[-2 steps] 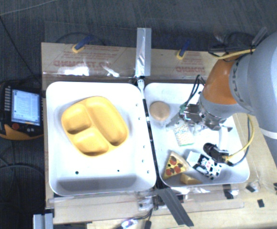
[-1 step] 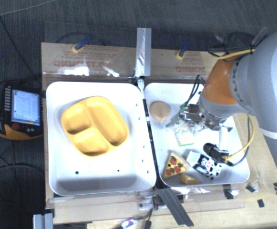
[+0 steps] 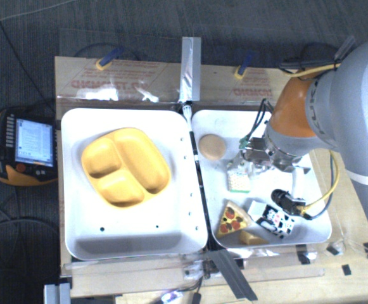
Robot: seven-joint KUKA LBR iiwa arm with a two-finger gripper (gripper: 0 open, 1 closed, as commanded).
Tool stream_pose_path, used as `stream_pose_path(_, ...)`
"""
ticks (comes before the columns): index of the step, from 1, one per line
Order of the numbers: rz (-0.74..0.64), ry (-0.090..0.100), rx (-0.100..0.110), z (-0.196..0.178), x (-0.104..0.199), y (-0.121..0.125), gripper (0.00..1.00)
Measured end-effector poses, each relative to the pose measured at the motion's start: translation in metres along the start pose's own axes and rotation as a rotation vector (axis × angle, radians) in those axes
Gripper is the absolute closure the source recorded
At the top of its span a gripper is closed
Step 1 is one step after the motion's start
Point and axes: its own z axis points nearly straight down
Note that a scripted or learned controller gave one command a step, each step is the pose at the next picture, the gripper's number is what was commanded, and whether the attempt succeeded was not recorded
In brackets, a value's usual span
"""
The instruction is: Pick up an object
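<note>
Arm over the right bin (image 3: 320, 232) — gripper (image 3: 244, 163) low, just above a small pale green-white block (image 3: 238, 181).
Its grip state — cannot tell. Nearby lie a tan round disc (image 3: 212, 146), a pizza slice (image 3: 233, 220) and a black-and-white spotted toy (image 3: 277, 220); a yellow divided tray (image 3: 125, 166) fills the left bin (image 3: 76, 233).

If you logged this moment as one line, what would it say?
arm: over right bin | gripper: above green-white block | grasp: unconfirmed | nearby: pizza slice, tan disc | left bin: yellow tray
</note>
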Motion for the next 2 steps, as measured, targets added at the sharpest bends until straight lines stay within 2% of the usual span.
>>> stream_pose_path(1, 0.014, 0.0, -0.007, -0.015, 0.002, -0.012, 1.0)
stream_pose_path(2, 0.11, -0.004, -0.01, -0.119, 0.023, -0.038, 1.0)
